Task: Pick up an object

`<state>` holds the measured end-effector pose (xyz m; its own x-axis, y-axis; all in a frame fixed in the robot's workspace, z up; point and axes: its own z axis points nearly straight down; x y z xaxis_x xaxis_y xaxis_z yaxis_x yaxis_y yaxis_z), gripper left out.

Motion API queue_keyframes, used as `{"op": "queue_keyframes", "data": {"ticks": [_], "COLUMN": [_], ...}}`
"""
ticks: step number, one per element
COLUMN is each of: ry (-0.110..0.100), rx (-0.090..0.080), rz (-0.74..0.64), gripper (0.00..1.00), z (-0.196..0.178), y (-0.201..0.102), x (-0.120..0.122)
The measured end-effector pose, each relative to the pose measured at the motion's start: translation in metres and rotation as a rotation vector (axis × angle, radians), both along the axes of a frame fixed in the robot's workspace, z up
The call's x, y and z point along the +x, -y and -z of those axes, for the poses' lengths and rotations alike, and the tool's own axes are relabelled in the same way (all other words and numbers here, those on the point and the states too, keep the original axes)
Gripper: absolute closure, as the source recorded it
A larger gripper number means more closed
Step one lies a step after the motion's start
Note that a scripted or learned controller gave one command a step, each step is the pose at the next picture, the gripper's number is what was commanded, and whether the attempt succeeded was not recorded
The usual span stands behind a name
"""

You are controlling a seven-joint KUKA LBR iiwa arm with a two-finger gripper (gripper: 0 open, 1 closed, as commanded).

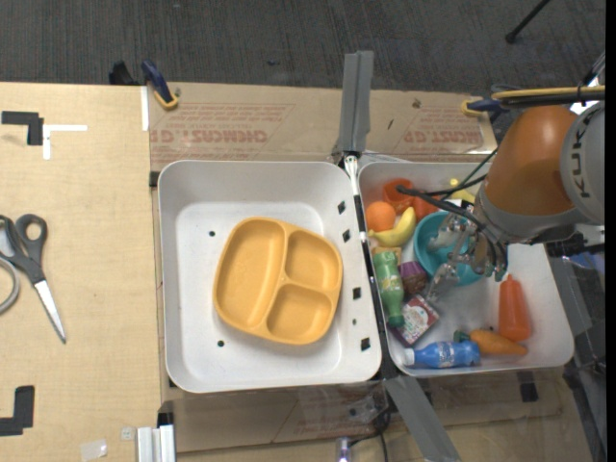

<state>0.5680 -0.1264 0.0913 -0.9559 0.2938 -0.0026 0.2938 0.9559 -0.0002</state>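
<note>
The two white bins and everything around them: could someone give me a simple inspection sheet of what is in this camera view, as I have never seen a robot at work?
Surface: cardboard-covered bench bearing a left bin and a right bin side by side.
Job's things: in the right bin, a banana, orange fruit, teal bowl, green bottle, blue-capped bottle, snack packet, two orange carrot-like toys.
Clutter: yellow divided plate in the left bin; scissors on the bench.
Gripper: gripper low over the teal bowl's edge; grasp not discernible.
Cables: dark leads at the wrist.
Surroundings: dark carpet; blue clamp.
</note>
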Motion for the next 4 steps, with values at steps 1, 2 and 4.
{"op": "queue_keyframes", "data": {"ticks": [1, 2, 4], "ry": [-0.094, 0.007, 0.010], "rx": [0.001, 0.001, -0.001], "rz": [0.061, 0.020, -0.001], "gripper": [0.00, 0.00, 1.00], "z": [0.002, -0.005, -0.013], "y": [0.002, 0.071, 0.094], "x": [0.065, 0.077, -0.001]}}
